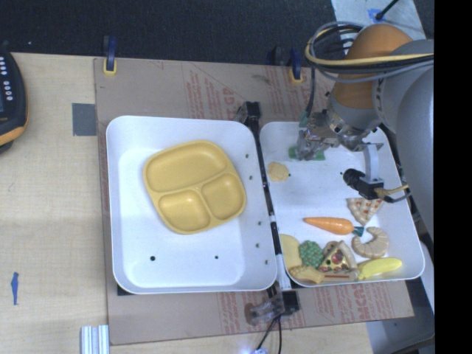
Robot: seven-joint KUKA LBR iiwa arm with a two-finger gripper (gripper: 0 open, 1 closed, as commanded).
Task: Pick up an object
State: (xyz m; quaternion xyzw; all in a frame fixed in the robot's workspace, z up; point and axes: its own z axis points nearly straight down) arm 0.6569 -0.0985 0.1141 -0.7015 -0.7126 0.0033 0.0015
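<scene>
On the table [44,220] lies a brown cardboard sheet [184,87]. It has red printed writing, too small to be read. Two white bins stand on it side by side.

The left bin [133,260] carries a yellow divided plate [194,186] with three compartments, near the middle of the bin.

The hand [313,142] is over the far edge of the right bin [317,194], near its far left corner. Whether the hand is wide or narrow I cannot tell. Just under it, a small green piece [297,153] lies on the bin floor. I cannot tell if the hand touches it.

A beige round piece [278,172] lies close to the left edge of the right bin, near the green piece but apart from it.

The other toy foods are gathered toward the near right corner of this bin:
- an orange carrot [328,225], lying across
- a pizza slice [365,209] by the right edge
- a curled pale piece [371,242] just below the carrot's tip
- a yellow long piece [380,268] at the near edge
- a second pizza slice [339,260] beside a green broccoli [310,253]
</scene>
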